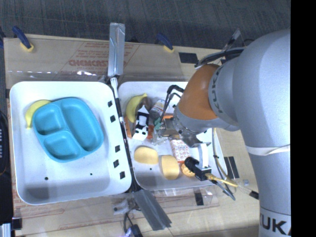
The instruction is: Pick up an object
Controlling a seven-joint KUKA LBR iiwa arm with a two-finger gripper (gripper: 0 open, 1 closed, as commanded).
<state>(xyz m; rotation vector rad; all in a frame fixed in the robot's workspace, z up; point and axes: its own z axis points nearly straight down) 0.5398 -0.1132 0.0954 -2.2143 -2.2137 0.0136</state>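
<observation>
Over the right bin (148,182) you see the gripper (157,126) lowered among the clutter, just right of the banana (132,107) that lies by the bin's left wall. Whether its jaws are released or clenched, you cannot tell, because the wrist covers them. Two pale yellow rounded objects (146,155) lie nearer to you, apart from the gripper. Your left bin (19,132) holds a blue divided plate (69,127) and a second banana (33,110) touching its edge.

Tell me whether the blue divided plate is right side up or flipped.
Right side up: the blue divided plate in the left bin shows three hollow compartments facing the camera.
</observation>
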